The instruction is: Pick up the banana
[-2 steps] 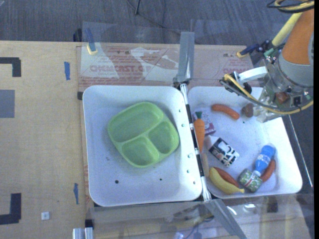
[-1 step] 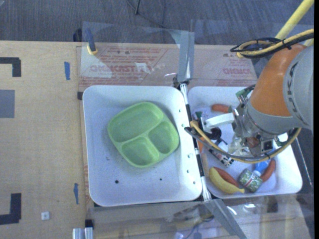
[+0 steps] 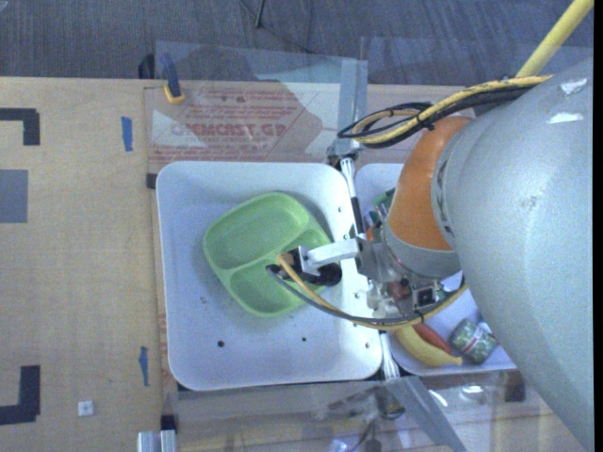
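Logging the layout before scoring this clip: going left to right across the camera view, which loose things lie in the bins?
green divided plate → banana → green can

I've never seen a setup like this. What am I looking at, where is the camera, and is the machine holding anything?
One camera, fixed above a bench, looks down at a slant. The grey shape with the orange band is a robot arm reaching in from the right; its gripper hangs near the divide between two white bins. The left bin holds a green divided plate. In the right bin, partly under the arm, lie the banana it should pick up and a small green object. I cannot make out anything held.
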Motion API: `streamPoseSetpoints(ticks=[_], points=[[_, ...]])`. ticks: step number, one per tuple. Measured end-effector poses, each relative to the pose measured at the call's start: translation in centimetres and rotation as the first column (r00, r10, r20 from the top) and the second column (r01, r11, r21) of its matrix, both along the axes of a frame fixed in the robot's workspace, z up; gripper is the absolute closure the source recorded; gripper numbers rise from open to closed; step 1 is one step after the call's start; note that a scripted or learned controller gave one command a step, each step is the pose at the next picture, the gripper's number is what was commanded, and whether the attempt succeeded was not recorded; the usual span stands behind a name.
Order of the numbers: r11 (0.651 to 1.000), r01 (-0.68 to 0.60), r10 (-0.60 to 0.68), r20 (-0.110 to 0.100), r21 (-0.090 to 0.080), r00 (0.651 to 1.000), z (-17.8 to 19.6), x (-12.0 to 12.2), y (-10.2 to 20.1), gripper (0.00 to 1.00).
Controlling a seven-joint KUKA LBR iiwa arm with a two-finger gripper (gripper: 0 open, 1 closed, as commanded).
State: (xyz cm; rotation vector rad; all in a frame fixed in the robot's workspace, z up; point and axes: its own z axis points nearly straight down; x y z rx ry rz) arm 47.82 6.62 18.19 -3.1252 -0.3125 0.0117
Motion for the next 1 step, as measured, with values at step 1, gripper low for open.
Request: streamPoseSetpoints(ticks=[1], points=[[0.998, -0.062, 0.062, 0.004, -0.001, 0.998, 16.07, 10.77, -0.82, 1.0]])
